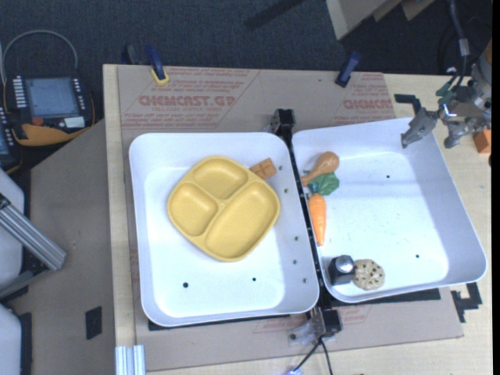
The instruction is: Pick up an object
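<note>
Lying lengthwise up-down, carrot (317, 218) has its tip pointing down.

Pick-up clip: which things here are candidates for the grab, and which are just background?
For the job:
carrot
cookie
chicken leg
green piece
small dark round thing
pincer, above the right bin's far corner

Lying about:
yellow divided plate in the left bin
handheld screen off the bench
clamps

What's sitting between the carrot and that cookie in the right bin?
In the camera view, just a small black-and-silver object, touching the cookie; bare white floor separates it from the carrot.
</note>
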`<action>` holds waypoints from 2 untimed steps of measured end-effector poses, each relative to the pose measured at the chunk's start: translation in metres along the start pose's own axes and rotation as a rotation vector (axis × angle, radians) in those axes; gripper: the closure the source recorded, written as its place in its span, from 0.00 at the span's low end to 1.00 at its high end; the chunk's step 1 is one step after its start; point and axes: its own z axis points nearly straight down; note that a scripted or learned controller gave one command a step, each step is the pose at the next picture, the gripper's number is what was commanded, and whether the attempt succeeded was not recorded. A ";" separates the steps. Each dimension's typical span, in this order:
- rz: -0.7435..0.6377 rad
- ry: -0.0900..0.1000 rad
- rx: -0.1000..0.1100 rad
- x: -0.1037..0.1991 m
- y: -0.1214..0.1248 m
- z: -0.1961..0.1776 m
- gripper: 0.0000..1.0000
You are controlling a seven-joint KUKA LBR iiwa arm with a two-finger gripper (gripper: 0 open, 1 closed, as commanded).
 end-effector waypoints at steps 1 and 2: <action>-0.001 -0.001 -0.005 0.000 0.001 -0.003 0.00; -0.001 -0.001 -0.004 -0.005 0.008 0.042 0.00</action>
